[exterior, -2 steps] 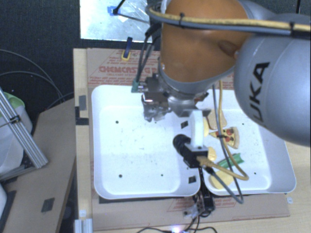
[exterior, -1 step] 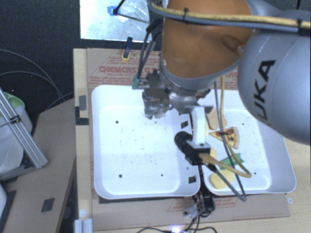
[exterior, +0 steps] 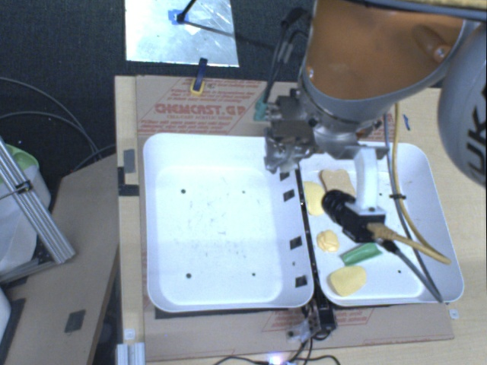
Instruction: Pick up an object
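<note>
1. Gripper (exterior: 283, 157) in the camera view: hangs at the far end of the ridge where the left bin (exterior: 221, 219) and right bin (exterior: 431, 213) meet, roughly over the left bin's far right corner. Too dark and cluttered to read; can't tell whether it's open or closed. Nothing visibly held.
2. Candidates, all in the right bin, on the side next to the ridge:
   - tan piece (exterior: 335, 179), farthest back, partly hidden by robot hardware
   - yellow oval piece (exterior: 313, 198), just beside the ridge, nearest the gripper
   - small yellow lump (exterior: 327, 241), mid-bin
   - green piece (exterior: 359, 253), just right of the lump, lying at a slant
   - large yellow piece (exterior: 348, 280), near the front wall
3. Exact shapes too small to name; they look like toy food, which is a guess.
4. Step, my read: approach or positioning. Nothing is grasped, no target is lined up, and the tool isn't above any item.
5. Next move calls for a shift right and towards the front, into the right bin, then a descent onto one piece.
6. Yellow oval piece is the shortest trip, but it hugs the bin wall, so clearance looks tight. Large yellow piece sits more in the open and looks like the safer pick.
</note>
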`<action>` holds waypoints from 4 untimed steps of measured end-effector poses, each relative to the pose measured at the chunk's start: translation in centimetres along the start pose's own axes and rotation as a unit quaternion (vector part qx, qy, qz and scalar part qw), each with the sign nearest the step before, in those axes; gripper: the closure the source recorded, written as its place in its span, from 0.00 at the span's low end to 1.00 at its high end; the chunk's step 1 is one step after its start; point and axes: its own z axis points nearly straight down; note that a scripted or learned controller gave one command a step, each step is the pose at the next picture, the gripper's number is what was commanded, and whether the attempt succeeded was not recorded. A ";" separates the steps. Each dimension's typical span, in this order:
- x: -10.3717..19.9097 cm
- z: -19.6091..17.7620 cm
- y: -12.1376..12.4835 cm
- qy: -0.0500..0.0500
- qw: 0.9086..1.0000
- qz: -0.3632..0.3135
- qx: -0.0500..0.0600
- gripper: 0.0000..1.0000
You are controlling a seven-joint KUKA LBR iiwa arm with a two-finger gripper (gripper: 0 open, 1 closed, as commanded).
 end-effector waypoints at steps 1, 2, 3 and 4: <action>0.3 -0.9 0.0 0.000 1.000 -0.004 0.000 1.00; 0.3 -2.0 0.1 0.001 1.000 -0.006 -0.001 1.00; 0.3 -3.1 0.2 0.001 1.000 -0.008 -0.002 1.00; 0.3 -4.2 0.2 0.002 1.000 -0.010 -0.004 1.00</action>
